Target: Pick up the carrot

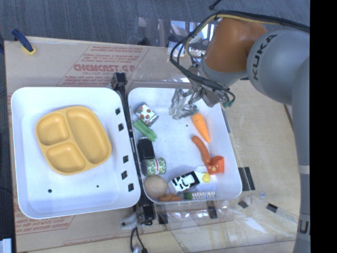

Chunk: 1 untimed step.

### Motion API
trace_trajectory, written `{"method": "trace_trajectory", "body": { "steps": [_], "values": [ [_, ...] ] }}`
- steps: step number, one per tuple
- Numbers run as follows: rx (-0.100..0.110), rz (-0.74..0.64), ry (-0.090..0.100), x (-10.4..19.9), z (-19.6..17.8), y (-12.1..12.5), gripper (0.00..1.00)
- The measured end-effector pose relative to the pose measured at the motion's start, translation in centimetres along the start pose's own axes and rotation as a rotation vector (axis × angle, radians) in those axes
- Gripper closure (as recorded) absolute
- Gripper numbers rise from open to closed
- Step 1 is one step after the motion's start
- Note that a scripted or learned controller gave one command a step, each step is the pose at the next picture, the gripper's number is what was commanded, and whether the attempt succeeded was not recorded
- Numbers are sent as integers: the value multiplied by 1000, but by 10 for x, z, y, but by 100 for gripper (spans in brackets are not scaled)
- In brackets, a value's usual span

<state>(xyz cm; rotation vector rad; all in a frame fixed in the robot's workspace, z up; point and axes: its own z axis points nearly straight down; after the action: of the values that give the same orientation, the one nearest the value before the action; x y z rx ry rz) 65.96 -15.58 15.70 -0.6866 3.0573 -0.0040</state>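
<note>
The carrot [200, 127] is a short orange cone lying in the right bin [168, 157], towards its upper right, tip pointing down. My gripper [181, 107] hangs over the bin's upper middle, just left of and above the carrot's thick end. Its metal fingers point down and to the left, and nothing shows between them. The carrot lies free on the bin floor, apart from the fingers.
In the right bin lie a red sausage-like piece [200, 147], a red pepper [216, 165], a green bean [145, 130], a die-like box [146, 114], a black block [145, 149], a green can [156, 166], a black-and-white bottle [185, 182] and a tan ball [155, 186]. A yellow divided plate [72, 139] fills the left bin.
</note>
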Motion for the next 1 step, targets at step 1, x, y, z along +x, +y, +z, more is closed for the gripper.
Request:
{"method": "trace_trajectory", "body": {
  "steps": [1],
  "values": [
    [8,80,-1,24,-74,-52,100]
  ]
}}
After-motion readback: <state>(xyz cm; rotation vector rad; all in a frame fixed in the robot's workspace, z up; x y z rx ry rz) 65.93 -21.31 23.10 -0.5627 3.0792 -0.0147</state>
